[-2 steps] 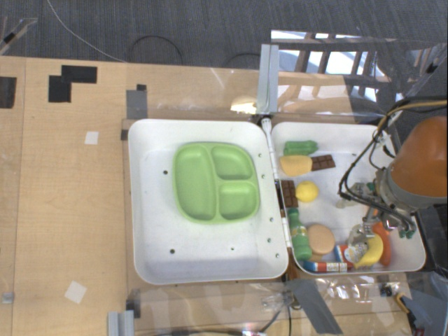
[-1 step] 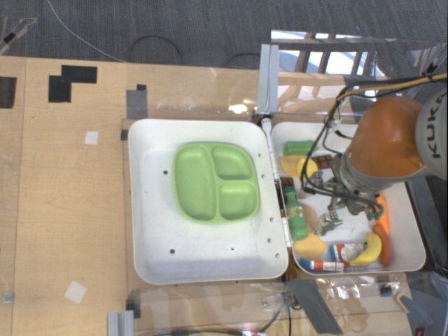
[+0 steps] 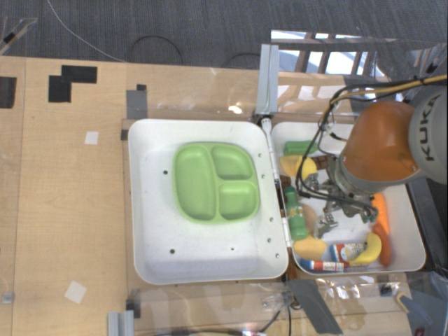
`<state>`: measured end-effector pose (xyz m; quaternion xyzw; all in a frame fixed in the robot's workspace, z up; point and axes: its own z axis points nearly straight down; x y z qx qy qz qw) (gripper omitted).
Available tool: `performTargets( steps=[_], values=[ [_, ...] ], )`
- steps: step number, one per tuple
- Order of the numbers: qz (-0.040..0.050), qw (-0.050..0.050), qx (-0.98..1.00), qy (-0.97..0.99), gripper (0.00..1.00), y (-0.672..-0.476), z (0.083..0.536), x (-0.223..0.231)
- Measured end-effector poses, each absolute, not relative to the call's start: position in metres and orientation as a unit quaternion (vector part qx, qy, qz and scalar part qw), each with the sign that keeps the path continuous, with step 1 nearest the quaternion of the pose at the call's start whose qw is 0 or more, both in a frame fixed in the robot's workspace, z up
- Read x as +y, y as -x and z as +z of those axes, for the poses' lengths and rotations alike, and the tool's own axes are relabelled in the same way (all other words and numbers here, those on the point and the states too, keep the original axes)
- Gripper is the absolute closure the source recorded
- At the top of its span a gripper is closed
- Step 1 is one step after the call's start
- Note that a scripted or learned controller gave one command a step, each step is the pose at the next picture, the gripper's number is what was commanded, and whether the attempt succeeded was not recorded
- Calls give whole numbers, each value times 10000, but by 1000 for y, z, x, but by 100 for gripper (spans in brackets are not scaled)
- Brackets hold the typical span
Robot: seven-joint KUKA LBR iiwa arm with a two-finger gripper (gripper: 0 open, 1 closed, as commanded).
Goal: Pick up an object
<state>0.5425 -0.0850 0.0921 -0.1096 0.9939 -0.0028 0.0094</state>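
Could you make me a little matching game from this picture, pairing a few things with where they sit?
Things:
1. green three-compartment plastic plate
2. yellow plastic banana
3. orange plastic carrot
4. grey arm's orange band

Places:
A. along the right bin's right side
B. above the right bin
C. middle of the left bin
D. the right bin's near right corner

Pairs: 1-C, 2-D, 3-A, 4-B

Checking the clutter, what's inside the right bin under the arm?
In the right bin: a banana, carrot, and a tube. The arm covers its middle.
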Motion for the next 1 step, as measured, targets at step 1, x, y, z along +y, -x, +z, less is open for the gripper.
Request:
performTargets(
  steps=[1],
  values=[
    [-19,97,9921,1250,0,-545,92,-91]
  ],
)
